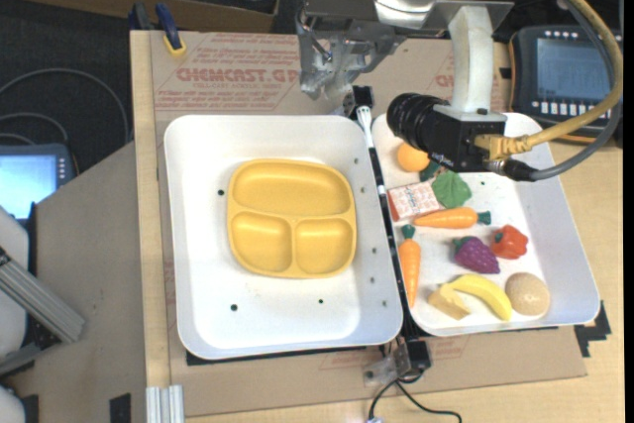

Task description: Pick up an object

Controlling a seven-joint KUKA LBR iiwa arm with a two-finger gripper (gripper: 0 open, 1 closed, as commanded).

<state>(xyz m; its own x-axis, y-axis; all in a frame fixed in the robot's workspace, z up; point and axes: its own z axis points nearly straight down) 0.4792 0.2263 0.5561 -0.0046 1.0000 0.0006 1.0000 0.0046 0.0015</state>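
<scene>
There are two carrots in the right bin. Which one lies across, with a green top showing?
The carrot beside the red-and-white packet: it lies crosswise, its green top pointing right. The other carrot lies lengthwise, along the bin's left wall.

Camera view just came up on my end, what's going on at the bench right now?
The arm's gripper hangs above the back edge of the left bin, with nothing visible between its fingers. That bin holds a yellow divided plate. The right bin holds the toy food: two carrots, purple grapes, a banana and more. No pick has happened yet.
</scene>
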